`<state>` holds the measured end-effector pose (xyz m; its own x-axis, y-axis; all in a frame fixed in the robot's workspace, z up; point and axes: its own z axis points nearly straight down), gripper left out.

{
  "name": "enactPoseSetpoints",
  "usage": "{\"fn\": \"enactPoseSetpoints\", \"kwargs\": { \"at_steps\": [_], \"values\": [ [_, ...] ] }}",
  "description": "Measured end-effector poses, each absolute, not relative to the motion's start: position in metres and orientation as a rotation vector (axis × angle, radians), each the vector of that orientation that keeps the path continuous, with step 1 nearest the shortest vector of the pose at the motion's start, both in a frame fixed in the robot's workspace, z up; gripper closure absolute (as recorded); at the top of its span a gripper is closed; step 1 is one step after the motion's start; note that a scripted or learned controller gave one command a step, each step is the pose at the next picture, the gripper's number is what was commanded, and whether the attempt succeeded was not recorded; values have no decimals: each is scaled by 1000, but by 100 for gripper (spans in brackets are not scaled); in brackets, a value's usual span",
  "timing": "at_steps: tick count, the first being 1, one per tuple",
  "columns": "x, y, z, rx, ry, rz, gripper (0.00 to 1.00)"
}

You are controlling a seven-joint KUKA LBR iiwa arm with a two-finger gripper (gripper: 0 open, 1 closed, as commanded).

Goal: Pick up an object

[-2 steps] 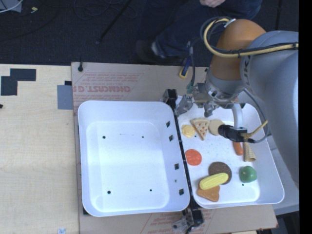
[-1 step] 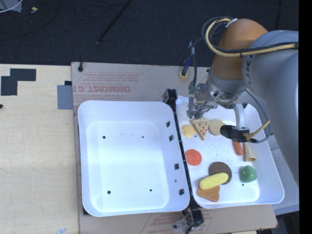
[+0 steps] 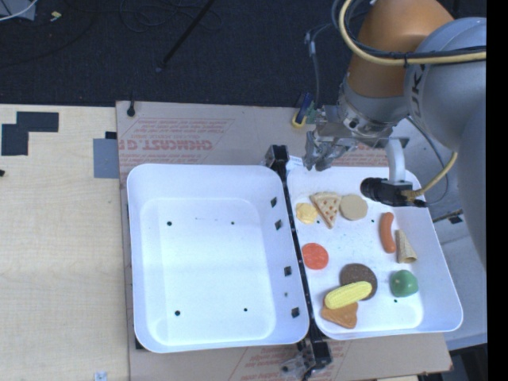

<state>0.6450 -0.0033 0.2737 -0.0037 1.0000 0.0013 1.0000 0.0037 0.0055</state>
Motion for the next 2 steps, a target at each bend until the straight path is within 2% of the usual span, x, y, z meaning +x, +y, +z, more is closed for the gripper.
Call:
{"fn": "enactPoseSetpoints", "kwargs": {
  "at_steps": [1, 2],
  "values": [
    [614, 15, 224, 2223, 2228, -9, 100],
    [636, 36, 349, 2213, 2220, 13, 100]
  ]
}}
